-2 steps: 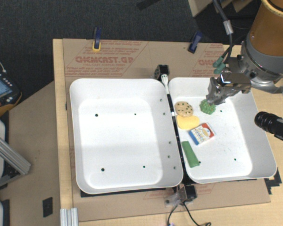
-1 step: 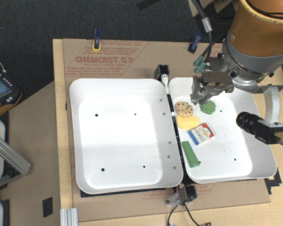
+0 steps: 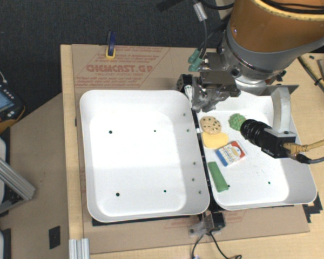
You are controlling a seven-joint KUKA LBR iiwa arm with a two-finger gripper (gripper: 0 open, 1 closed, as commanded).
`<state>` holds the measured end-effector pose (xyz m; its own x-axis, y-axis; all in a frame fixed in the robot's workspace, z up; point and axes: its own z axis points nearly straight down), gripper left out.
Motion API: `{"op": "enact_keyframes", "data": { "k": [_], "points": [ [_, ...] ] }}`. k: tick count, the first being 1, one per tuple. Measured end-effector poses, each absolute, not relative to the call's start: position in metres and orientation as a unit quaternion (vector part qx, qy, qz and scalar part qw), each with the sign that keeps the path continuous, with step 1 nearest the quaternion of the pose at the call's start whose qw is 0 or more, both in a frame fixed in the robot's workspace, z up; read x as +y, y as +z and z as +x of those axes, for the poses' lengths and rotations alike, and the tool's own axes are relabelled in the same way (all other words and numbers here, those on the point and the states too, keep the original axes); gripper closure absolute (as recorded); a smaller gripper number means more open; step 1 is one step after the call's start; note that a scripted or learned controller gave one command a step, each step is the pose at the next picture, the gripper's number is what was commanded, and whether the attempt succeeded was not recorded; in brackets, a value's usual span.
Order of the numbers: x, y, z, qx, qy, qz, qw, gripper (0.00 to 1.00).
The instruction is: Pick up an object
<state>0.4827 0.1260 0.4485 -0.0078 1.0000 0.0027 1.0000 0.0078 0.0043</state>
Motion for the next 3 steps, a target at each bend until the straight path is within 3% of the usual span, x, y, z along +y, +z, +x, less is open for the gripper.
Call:
{"op": "enact_keyframes", "data": {
  "k": [1,2,3],
  "points": [
    [0.146,0.492,0.479,0.708,0.0029,0.706,0.001,1.00],
    [0.146,0.501,0.480,0.708,0.0018,0.707,0.001,1.00],
    [0.230,0.463,0.478,0.710,-0.0027,0.704,-0.002,1.00]
  ]
}}
